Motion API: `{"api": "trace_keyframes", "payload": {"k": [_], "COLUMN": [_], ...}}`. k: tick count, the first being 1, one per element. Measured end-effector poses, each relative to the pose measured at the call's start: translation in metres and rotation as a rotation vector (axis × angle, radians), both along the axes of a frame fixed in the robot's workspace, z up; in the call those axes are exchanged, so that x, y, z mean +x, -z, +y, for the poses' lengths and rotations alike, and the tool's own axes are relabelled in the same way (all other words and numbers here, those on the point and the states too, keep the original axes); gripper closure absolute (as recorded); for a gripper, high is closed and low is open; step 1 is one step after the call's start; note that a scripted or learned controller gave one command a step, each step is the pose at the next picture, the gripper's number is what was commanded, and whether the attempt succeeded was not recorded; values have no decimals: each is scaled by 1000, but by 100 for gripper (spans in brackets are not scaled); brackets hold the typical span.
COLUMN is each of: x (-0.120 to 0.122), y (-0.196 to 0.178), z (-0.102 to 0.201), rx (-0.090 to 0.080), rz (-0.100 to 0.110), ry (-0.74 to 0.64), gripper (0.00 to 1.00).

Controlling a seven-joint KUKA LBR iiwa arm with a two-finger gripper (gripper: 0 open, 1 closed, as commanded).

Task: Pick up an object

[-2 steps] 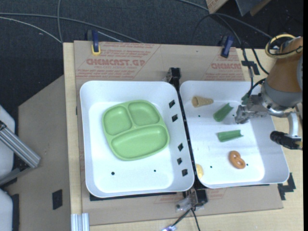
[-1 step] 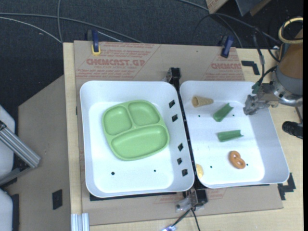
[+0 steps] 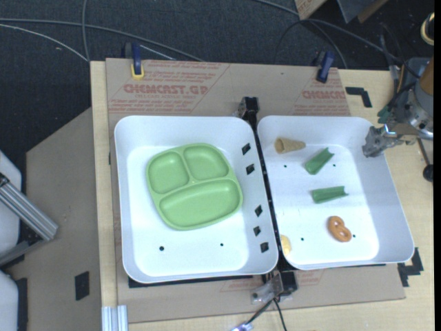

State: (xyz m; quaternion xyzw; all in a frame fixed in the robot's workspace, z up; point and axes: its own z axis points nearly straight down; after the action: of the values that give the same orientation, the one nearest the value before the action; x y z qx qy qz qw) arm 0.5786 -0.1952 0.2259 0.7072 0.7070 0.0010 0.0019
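At the right rim: the hand (image 3: 375,143) hangs over the upper right edge of the right bin (image 3: 386,185), at the end of the grey arm (image 3: 417,109) reaching in from the right.
Hand state: it is too small and blurred to tell how far open it is; nothing is seen in its grip.
Candidate objects: a tan cone (image 3: 289,145) lies near the upper left of the right bin; a green piece (image 3: 318,161) lies just below and right of it; a second green piece (image 3: 329,194) lies near the bin's middle; an orange pretzel (image 3: 338,229) lies toward the lower right; a small yellow bit (image 3: 284,243) sits against the lower left wall.
Left bin: the left bin (image 3: 138,254) carries a green divided plate (image 3: 194,185), well apart from the hand.
Stage, as judged: the pick is not yet made, since every object rests on a bin floor.
Risk one: the hand stands above the rim, so a straight descent would likely strike the wall or close on bare floor.
Risk two: the objects are small and flat, and the white floor looks smooth, so a piece may slide away or slip out.
Risk three: the yellow bit lies too close to the wall for easy access.
Surface: both bins sit on a pale wooden table (image 3: 207,81) under a printed sheet held by clamps (image 3: 137,59).
Room: dark carpet (image 3: 48,81) with loose cables (image 3: 89,12) surrounds the table.
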Motion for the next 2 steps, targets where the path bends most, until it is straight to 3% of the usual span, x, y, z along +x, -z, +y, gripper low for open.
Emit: {"api": "trace_keyframes", "payload": {"k": [1,2], "x": [1,-4], "y": [-62,-58], "z": [-5,38], "rx": [-1,3], "rz": [-1,6], "ry": [-1,-4], "gripper": [100,100]}}
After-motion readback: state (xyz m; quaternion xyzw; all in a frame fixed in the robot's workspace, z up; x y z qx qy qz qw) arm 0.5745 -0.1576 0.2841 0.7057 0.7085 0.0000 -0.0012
